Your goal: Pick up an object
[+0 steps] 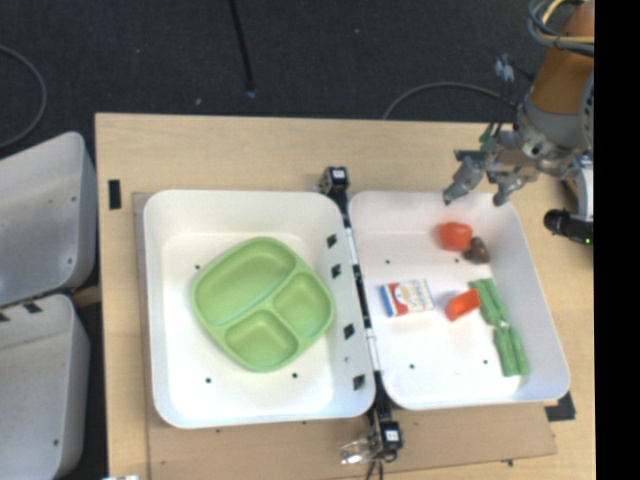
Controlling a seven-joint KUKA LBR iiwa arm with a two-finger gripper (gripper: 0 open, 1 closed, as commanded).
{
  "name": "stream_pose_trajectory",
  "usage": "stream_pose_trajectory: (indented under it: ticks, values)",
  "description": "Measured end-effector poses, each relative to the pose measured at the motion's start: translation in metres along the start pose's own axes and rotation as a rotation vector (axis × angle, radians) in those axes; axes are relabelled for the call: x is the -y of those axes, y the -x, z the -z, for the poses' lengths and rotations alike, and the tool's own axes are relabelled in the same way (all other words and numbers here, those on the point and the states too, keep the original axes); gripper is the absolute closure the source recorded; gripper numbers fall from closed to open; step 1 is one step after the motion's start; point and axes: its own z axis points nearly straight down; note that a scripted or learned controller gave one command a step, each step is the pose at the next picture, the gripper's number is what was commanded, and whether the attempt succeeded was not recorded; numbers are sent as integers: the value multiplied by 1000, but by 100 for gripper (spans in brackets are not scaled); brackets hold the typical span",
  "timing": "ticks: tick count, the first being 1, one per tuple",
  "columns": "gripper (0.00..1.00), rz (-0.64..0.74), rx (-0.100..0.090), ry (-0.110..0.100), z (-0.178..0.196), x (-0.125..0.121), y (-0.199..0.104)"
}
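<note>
My gripper (pixel 481 190) hangs over the far edge of the right bin (pixel 400 218), its two fingers spread open with nothing between them. Just in front of it lie a red round object (pixel 454 235) and a small brown object (pixel 477 251). Nearer the middle of that bin sit a white and blue card (pixel 405 297) and an orange piece (pixel 462 305). Along the right side lie two green sticks (pixel 490 302) (pixel 510 351).
A green three-part plate (pixel 262 303) fills the middle of the left bin (pixel 170 228). A black clip (pixel 334 179) marks the far end of the seam between the bins. Cables cross the dark floor behind the bench (pixel 250 148).
</note>
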Motion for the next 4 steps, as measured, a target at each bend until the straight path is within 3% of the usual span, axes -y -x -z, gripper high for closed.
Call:
stream_pose_trajectory:
  ticks: [1,4]
  values:
    - [0,3,3,14,9,-3,0]
    - [0,4,4,11,-116,0,13]
